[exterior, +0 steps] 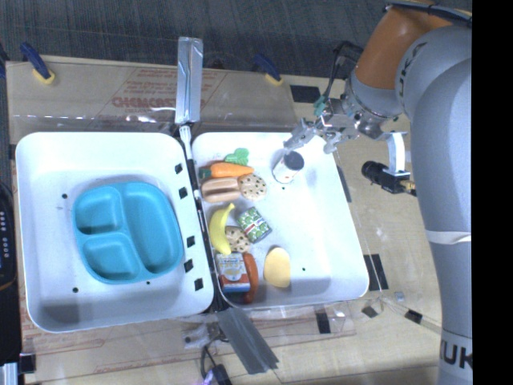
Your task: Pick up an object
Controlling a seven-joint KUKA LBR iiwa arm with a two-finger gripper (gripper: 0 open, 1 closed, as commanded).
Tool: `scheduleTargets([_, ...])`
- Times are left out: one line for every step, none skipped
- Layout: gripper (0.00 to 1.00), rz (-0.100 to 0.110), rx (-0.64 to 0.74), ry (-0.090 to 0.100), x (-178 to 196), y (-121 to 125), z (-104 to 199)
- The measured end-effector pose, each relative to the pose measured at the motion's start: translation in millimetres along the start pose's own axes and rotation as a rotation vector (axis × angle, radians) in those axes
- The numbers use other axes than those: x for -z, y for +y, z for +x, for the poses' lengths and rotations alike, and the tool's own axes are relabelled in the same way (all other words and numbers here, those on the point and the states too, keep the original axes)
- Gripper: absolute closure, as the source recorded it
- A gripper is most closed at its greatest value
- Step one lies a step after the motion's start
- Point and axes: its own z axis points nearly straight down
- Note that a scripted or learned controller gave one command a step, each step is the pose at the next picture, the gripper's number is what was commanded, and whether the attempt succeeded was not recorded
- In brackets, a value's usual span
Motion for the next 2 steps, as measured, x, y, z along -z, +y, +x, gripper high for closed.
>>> scheduleTargets([0.0,-0.005,-0.086,-0.002,-115.0,3.0,0.8])
scheduleTargets([0.0,0.0,-0.026,0.0,-115.4,-88.0,16.5])
